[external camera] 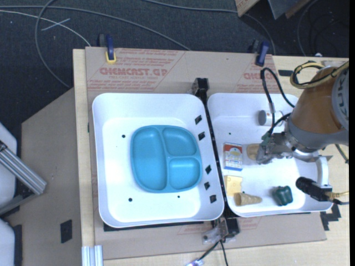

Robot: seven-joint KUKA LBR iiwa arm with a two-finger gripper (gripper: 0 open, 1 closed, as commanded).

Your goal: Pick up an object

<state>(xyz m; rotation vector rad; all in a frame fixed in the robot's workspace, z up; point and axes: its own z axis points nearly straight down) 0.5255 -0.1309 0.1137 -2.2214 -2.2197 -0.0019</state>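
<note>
My gripper is low in the right bin, near its middle, with the arm coming in from the right. A tan object lies right against the gripper's left side; I cannot tell whether it is between the fingers. Left of it lies a small card with red and blue print. Near the bin's front edge are a yellow slice, a cone-shaped toy and a dark green object.
The left bin holds a blue divided plate. A small grey cylinder sits near the back of the right bin. A black divider with clips runs between the bins.
</note>
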